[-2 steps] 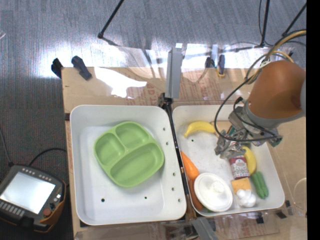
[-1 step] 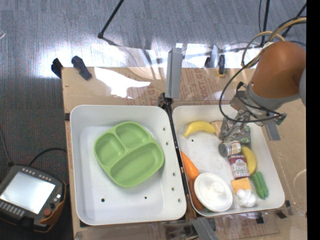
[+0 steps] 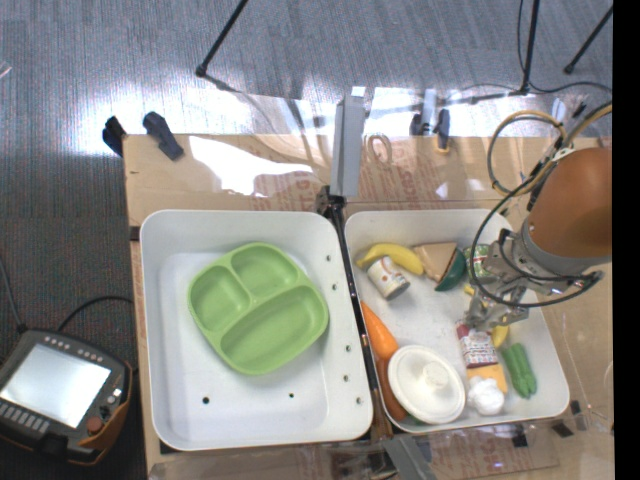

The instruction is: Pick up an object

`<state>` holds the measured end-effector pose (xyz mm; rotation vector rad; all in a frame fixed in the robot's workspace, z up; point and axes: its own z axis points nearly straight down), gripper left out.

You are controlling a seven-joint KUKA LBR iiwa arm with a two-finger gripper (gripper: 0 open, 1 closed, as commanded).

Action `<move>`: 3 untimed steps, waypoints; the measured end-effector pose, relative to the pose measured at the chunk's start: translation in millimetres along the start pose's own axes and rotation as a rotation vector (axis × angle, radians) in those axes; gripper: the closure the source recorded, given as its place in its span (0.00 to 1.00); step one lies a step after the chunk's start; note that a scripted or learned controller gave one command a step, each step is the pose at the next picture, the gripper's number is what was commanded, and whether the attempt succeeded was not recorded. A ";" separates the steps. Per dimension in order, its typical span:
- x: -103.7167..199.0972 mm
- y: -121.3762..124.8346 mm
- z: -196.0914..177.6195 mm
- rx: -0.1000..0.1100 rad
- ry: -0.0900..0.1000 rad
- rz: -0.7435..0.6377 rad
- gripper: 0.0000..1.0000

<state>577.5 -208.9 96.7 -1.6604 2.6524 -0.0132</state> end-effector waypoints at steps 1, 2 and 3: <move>-7.1 1.6 0.8 -0.002 -0.009 -0.005 0.00; -53.8 21.1 1.4 0.000 0.002 0.092 0.00; -131.4 -15.3 2.1 0.002 -0.003 0.149 0.00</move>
